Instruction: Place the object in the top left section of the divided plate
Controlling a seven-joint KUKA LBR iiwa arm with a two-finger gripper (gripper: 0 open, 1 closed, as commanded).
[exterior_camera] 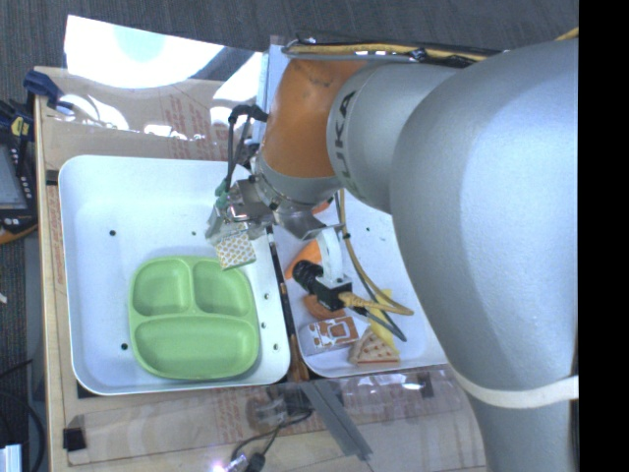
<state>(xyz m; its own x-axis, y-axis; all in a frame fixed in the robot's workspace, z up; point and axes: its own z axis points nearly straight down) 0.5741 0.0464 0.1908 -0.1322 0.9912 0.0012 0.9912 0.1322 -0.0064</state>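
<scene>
The gripper [231, 226] pinches a small speckled square pad [236, 252] by its top edge, hanging just above the green divided plate [194, 321]. It looks light and thin (probably floppy), so an edge grip suits it.

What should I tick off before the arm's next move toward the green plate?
1. Object at the claw: a small patterned piece hangs at its tip; whether it is truly gripped, cannot tell.
2. Divided plate upright in the left bin: ok.
3. Top left section free to receive: ok.
4. Piece over the top left section: not ok; it sits above the plate's top right edge.
5. Right bin items, such as the toy sandwich, out of the path: ok.
</scene>
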